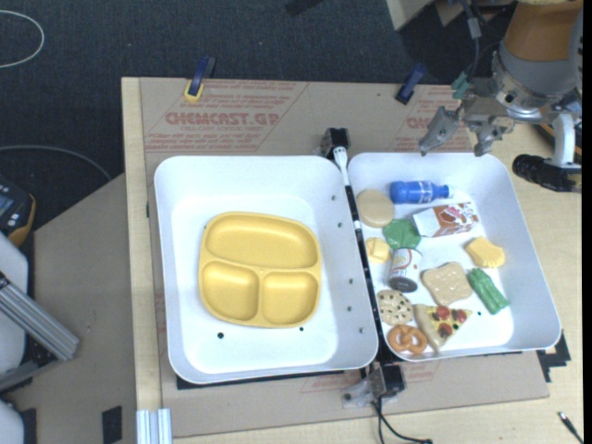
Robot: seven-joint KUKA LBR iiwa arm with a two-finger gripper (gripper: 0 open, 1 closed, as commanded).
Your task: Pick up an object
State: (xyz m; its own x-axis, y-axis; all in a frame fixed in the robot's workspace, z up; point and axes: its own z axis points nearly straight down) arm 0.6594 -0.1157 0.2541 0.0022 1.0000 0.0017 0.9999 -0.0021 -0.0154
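My gripper [460, 138] hangs above the far rim of the right bin [532, 276], its two fingers spread apart with nothing between them. Just below it in that bin lies a blue bottle [417, 191]. Around the bottle are a round tan bun [376, 208], a green piece [401, 233], a red and white carton [446, 219], a small can [403, 268], a toast slice [447, 282], a green pickle [487, 289], a yellow cheese piece [486, 252], a cookie [396, 307], a pizza slice [442, 322] and a pretzel [408, 340].
The left bin [180, 276] holds a yellow divided tray [261, 268]. A black clip [335, 141] sits where the bins meet at the back. Blue clamps [198, 78] hold the cardboard sheet at the bench's far edge.
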